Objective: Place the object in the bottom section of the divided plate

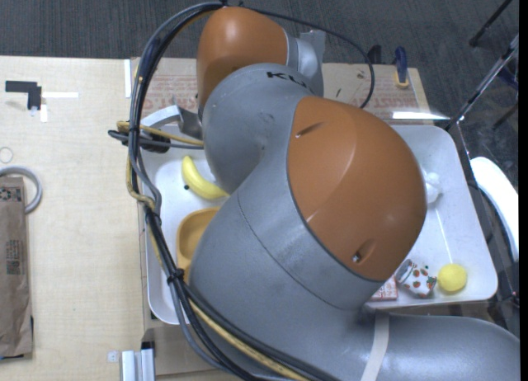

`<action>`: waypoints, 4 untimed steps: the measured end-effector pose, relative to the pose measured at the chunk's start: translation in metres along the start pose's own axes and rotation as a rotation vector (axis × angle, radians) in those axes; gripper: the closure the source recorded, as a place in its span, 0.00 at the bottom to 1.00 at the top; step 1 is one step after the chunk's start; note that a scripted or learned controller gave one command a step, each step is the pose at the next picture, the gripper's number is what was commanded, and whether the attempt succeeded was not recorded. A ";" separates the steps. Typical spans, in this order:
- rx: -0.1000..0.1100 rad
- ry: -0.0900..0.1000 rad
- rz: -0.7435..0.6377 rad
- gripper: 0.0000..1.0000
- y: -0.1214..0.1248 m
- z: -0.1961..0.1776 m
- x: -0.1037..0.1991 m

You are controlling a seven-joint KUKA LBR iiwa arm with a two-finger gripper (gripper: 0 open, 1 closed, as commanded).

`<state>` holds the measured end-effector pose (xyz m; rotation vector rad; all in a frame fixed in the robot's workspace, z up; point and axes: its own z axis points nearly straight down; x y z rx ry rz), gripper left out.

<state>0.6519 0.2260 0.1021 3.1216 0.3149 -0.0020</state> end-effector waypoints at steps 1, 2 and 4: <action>-0.001 -0.001 0.003 1.00 0.002 -0.009 0.000; -0.001 -0.001 0.003 0.00 0.002 -0.009 0.000; -0.001 -0.001 0.003 0.00 0.002 -0.009 0.000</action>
